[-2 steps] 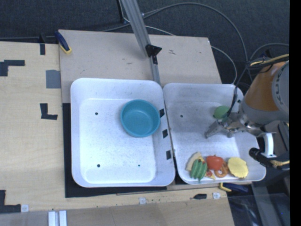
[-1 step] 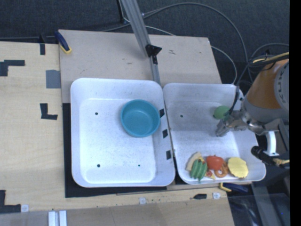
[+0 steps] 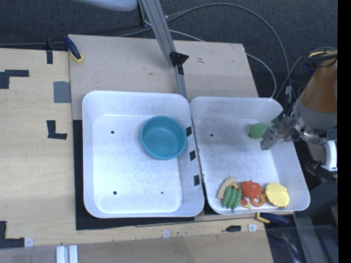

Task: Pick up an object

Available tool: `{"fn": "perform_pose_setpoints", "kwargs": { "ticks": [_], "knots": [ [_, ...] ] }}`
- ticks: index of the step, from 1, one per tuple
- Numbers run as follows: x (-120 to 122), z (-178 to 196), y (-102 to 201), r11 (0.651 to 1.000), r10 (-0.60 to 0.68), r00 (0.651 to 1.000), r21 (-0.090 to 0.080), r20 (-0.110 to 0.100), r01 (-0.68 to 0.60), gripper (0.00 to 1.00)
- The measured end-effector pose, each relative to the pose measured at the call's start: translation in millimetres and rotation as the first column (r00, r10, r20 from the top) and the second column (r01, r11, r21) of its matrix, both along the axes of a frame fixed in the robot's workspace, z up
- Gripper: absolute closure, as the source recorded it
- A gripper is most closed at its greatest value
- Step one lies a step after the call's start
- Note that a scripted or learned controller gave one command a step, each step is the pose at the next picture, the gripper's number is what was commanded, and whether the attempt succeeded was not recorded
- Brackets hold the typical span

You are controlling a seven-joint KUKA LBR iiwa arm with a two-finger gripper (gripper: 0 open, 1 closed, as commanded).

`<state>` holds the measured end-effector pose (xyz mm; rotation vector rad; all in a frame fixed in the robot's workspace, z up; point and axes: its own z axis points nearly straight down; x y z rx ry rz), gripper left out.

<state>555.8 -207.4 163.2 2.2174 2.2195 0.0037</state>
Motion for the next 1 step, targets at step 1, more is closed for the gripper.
{"fn": "perform_pose_setpoints", "kwargs": {
  "ticks": [1],
  "knots": [
    [-4.5,47.4,7.3,1.000,0.000,1.000,0.000,-0.001,0.000,1.00]
  ]
}}
